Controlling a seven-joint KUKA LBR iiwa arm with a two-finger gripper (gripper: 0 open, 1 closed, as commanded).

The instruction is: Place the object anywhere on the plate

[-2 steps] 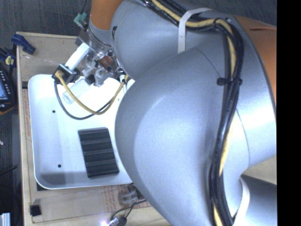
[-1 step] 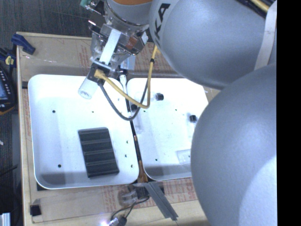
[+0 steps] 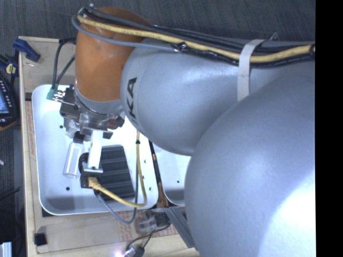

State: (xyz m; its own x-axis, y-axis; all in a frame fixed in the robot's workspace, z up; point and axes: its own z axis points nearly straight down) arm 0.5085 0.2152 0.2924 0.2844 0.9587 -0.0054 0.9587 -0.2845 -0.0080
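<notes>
My gripper (image 3: 73, 160) hangs low over the left white bin (image 3: 49, 193), near the middle of its left half. A pale, see-through finger (image 3: 72, 159) points down toward the bin floor. The grey arm with its orange band covers most of both bins and hides whatever lies under it.
A sliver of the right bin (image 3: 172, 193) shows beside the left one under the arm. The wooden bench (image 3: 29, 218) runs along the left and front. A blue clamp (image 3: 24, 48) and a dark device (image 3: 5, 105) sit at the far left edge.
</notes>
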